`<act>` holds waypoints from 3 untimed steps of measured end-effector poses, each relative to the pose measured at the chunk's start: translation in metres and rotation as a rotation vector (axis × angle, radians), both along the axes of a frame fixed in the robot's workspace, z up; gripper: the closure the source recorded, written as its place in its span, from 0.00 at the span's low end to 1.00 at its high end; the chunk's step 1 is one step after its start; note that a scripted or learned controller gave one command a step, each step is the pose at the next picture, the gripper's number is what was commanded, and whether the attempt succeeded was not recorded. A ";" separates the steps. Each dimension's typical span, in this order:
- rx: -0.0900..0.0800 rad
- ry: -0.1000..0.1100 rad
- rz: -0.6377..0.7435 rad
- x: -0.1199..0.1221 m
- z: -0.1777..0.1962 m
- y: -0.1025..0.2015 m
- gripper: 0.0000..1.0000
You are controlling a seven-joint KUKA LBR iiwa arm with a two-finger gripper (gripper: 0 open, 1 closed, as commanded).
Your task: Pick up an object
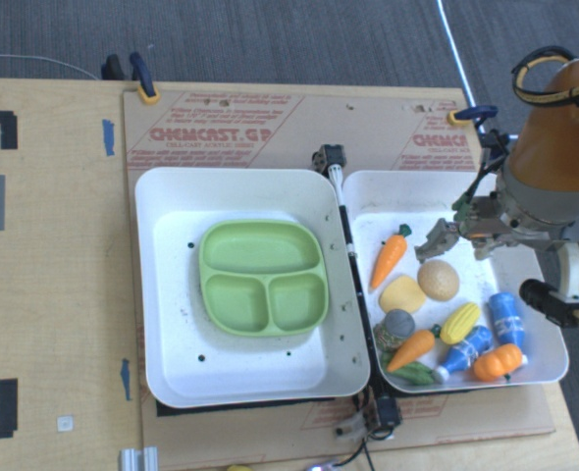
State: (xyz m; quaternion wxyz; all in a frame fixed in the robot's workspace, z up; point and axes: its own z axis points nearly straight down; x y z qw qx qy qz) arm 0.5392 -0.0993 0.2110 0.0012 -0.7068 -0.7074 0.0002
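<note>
Two white bins: left bin (162, 263) w/ a green divided plate (263, 276), right bin (554, 356) crammed w/ toy food, lower right of frame. Gripper (453, 236) over the right bin's upper part, fingers spread open, nothing between them, just above the tan potato (438, 280). Nearest pick prob that. Risk imo: round smooth thing squirting out sideways on closing, or bumping the carrot (389, 260) and yellow piece (402, 293) right beside it. Corn (459, 323) close too, so easy to nudge the pile.
</note>
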 end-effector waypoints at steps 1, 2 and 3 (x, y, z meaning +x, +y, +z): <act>-0.001 -0.004 0.002 0.037 -0.026 0.066 0.00; -0.002 -0.004 0.000 0.037 -0.026 0.066 0.00; -0.002 -0.004 0.000 0.037 -0.026 0.066 0.00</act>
